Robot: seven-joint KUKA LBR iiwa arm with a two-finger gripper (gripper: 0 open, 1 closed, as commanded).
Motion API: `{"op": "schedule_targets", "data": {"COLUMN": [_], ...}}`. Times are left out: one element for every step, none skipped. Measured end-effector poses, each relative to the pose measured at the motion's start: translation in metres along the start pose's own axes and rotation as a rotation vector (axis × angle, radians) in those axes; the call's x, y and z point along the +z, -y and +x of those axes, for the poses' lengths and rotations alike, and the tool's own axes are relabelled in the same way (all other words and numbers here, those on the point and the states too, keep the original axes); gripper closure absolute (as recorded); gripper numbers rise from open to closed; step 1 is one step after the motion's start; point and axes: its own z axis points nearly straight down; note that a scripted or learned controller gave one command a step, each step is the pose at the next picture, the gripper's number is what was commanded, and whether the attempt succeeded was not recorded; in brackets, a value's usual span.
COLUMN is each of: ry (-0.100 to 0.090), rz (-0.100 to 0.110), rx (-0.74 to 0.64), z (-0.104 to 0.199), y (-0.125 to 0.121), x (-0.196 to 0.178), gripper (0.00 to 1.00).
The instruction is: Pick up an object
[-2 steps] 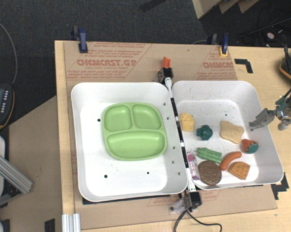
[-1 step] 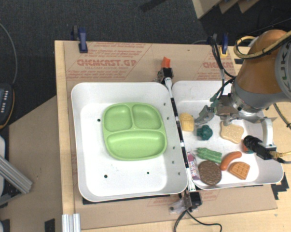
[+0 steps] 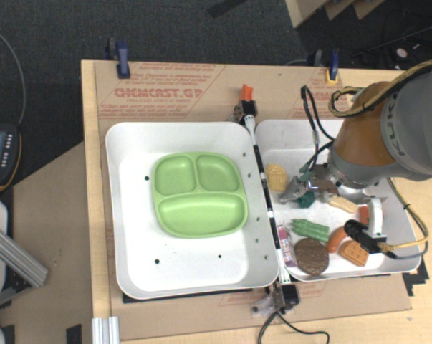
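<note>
Low in the right bin [image 3: 273, 131], the gripper [image 3: 299, 191] sits toward that bin's left wall, its metal fingers pointing left over a small teal object [image 3: 306, 200] that lies just under and beside the tips. Whether the fingers are spread or closed cannot be told from this angle, and nothing is clearly seen between them.

Just left of the gripper, close to the bin's left wall, lies a tan, bread-like toy [image 3: 276, 176]. Toward the bin's front edge rest a green toy vegetable [image 3: 310, 229], a round brown cookie-like disc [image 3: 311, 256], an orange waffle-like piece [image 3: 354, 253] and a reddish-orange piece [image 3: 335, 240] beside it. A pale stick-shaped piece [image 3: 342, 206] lies near the bin's middle, partly under the wrist.

In the left bin [image 3: 130, 264], a green divided plate [image 3: 199, 194] sits around the centre, with three compartments.
</note>
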Motion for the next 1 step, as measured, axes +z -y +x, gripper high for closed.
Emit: {"op": "schedule_targets", "data": {"ry": [0.001], "rz": [-0.008], "rx": [0.001], "z": [0.0003], "y": [-0.0013], "x": [-0.0157], "gripper": [1.00]}}
